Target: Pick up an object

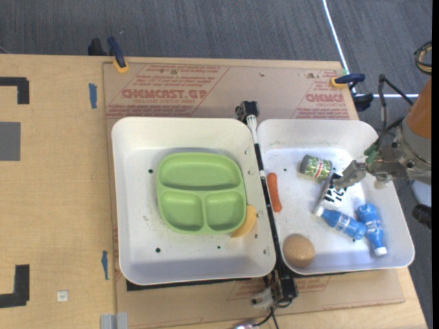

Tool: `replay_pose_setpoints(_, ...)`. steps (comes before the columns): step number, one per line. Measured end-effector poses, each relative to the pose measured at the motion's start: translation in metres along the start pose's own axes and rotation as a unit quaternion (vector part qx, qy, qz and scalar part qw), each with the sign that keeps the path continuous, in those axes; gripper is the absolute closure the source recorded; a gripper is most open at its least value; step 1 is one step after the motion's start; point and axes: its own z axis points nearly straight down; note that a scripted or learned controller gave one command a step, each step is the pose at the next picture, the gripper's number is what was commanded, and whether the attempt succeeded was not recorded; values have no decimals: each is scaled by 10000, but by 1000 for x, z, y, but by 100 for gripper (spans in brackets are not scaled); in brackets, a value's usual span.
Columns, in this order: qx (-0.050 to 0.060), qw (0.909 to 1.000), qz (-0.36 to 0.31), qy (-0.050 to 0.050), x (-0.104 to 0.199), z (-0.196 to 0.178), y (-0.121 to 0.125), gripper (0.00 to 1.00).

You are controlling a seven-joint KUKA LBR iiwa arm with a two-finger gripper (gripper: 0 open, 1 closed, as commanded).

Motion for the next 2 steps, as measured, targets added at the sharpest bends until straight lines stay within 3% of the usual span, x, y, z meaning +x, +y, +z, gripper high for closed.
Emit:
replay_pose_setpoints(1, -23, 9994, -352, -10, -9, 143, 42, 0)
replay_pose_setpoints(2, -40, 9994, -350, -19, -10, 132, 43, 100)
